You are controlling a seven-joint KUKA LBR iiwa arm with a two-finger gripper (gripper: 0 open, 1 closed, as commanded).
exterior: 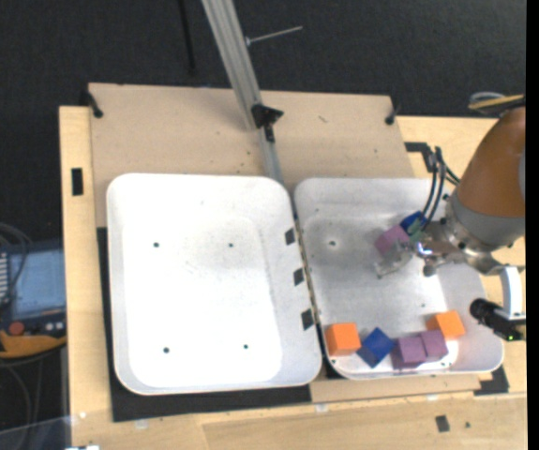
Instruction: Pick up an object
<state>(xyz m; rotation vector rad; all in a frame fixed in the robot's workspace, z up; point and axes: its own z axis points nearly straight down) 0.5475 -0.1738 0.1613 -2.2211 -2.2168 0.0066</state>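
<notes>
gripper | over right bin | purple block at its tip, leftward | grip state: cannot tell | other blocks lie along near wall

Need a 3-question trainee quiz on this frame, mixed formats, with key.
1. True or false: every block lies in the right bin.
2. Which block sits nearest the tool? A) purple block B) blue block C) left orange block
3. Fill in: along the right bin's near edge, the right orange block sits just above a pair of ___ blocks.

Key: 1 true; 2 A; 3 purple.
</notes>
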